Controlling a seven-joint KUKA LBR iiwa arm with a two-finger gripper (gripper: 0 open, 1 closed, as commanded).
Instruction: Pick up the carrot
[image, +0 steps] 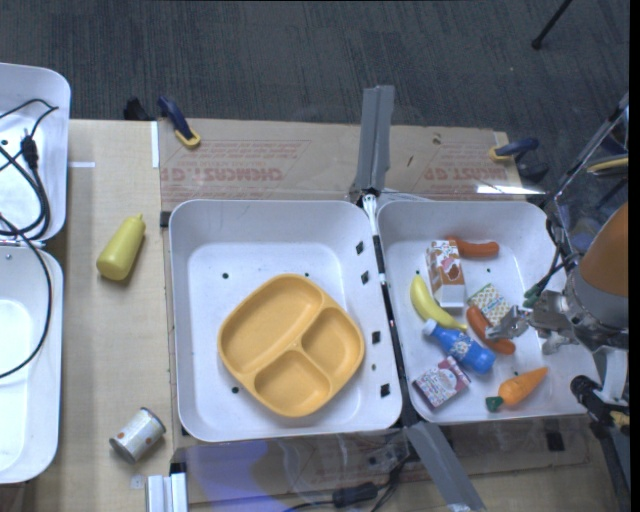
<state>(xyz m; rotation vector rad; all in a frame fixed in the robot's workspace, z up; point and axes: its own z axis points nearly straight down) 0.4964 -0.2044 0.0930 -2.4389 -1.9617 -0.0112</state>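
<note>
The carrot (522, 387) lies just below the hand (517, 325), its long axis slanting up-right, the hand's grip state unreadable.

Two bins sitting side by side on the counter (120, 330).
The carrot (522, 386) is lying in the right bin's (400, 300) near right corner; the divided plate (291, 345) is lying in the left bin (200, 250).

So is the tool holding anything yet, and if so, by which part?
Nothing is held. The tool sits low in the right bin by a red sausage, while the carrot lies apart, nearer the front wall, ungripped.
</note>
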